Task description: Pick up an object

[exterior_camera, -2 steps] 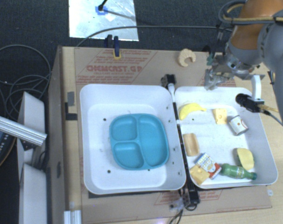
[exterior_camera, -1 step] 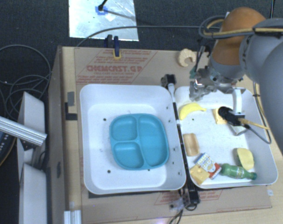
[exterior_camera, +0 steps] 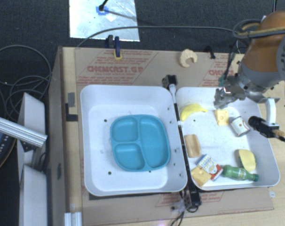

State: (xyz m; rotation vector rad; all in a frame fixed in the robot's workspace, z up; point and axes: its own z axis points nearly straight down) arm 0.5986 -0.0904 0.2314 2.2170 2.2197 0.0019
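Hovering over the back of the right bin (exterior_camera: 269, 147), my gripper (exterior_camera: 223, 99) hangs just above a pale yellow cheese wedge (exterior_camera: 222, 117), and I cannot tell whether it touches it or what state it is in. A banana (exterior_camera: 193, 110) lies to the wedge's left, a small white cup (exterior_camera: 239, 125) to its right. Nearer the front lie a tan bread slice (exterior_camera: 193, 145), a snack packet (exterior_camera: 207, 164), a green bottle (exterior_camera: 239, 173) and a yellow lemon-like fruit (exterior_camera: 247, 159). The left bin (exterior_camera: 95, 102) holds a blue divided plate (exterior_camera: 138, 141).
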